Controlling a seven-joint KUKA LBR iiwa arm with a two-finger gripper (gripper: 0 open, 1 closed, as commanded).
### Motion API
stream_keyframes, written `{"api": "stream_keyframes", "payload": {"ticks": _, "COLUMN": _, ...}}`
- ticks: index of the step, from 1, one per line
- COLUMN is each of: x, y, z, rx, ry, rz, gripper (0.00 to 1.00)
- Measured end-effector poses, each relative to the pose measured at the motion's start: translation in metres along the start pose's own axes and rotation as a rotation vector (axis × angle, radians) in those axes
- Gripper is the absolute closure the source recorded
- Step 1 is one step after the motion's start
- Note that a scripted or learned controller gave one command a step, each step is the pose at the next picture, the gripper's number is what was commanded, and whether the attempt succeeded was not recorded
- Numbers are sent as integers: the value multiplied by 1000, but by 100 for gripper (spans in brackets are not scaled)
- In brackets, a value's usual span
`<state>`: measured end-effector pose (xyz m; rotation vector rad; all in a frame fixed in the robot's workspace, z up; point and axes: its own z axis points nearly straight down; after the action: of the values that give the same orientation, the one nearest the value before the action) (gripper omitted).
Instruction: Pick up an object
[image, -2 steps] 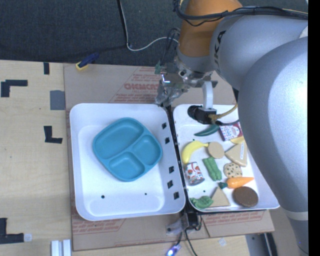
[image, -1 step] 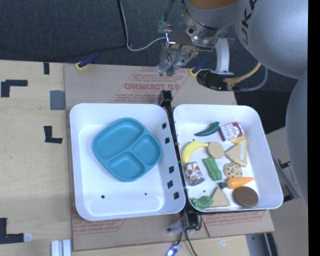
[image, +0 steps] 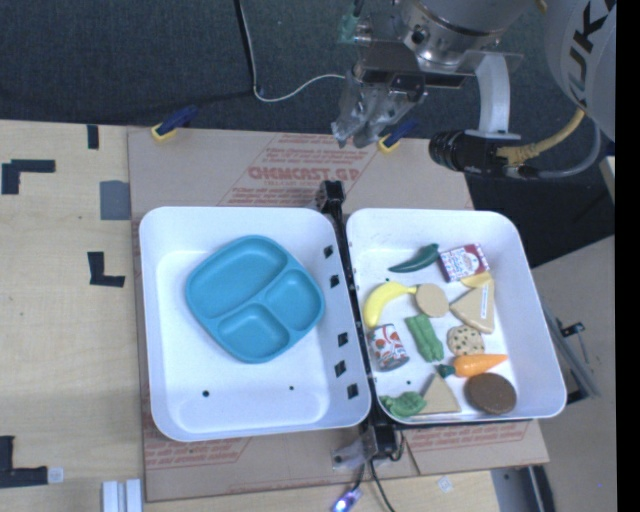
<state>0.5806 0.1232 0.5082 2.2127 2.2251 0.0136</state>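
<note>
Blue tray (image: 255, 310) in left bin (image: 165, 300), toy food (image: 440, 325) in right bin (image: 520, 270)

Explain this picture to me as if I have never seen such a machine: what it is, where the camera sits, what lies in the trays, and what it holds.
The grey machine at the top right is a robot arm. Its grasping end, the pincer, hangs above the bench beyond the bins, with nothing seen between its tips. The one camera is fixed above the bench and looks down at a slant. Two shallow white bins sit side by side. The left bin holds a blue divided plate. The right bin holds toy food, among it a banana, a carrot, a green pepper, a cookie and a small red carton. Its job is to pick up one object.
</note>
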Motion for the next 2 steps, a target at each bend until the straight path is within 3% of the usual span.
{"api": "stream_keyframes", "payload": {"ticks": 1, "x": -1, "y": 2, "z": -3, "rx": 9, "ry": -5, "rz": 2, "gripper": 100}}
{"api": "stream_keyframes", "payload": {"ticks": 2, "x": -39, "y": -73, "z": -29, "rx": 9, "ry": -3, "rz": 6, "gripper": 100}}
